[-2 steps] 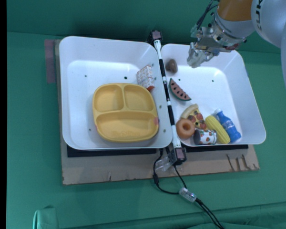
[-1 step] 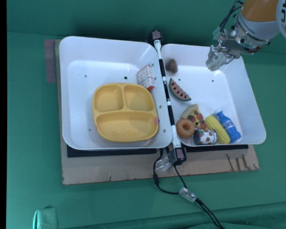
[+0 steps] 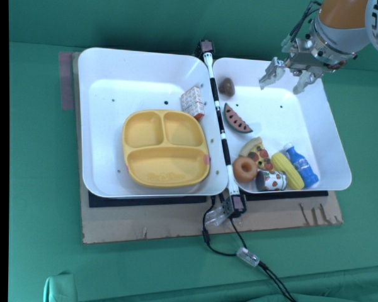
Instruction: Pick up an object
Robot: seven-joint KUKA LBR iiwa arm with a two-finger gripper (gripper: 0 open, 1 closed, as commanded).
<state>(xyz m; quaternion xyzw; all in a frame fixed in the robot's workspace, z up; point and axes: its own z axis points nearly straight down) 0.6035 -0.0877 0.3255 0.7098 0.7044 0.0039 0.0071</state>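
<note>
My gripper (image 3: pixel 286 79) hangs open above the far edge of the right bin (image 3: pixel 315 115), its two fingers spread and nothing between them. Below it in that bin lie a brown lump (image 3: pixel 227 87), a watermelon slice (image 3: pixel 237 119), a pizza slice (image 3: pixel 257 152), a donut (image 3: pixel 244 168), a small printed cup (image 3: pixel 271 180), a corn cob (image 3: pixel 288 170) and a blue bottle (image 3: pixel 301 165). The toys crowd the near left part of the bin, well away from the gripper.
The left bin (image 3: pixel 107 93) holds a yellow divided plate (image 3: pixel 166 148) and a small milk carton (image 3: pixel 192 101) near the divider. A black and white bar (image 3: pixel 217 115) runs between the bins. Cables (image 3: pixel 239 250) trail off the front of the board.
</note>
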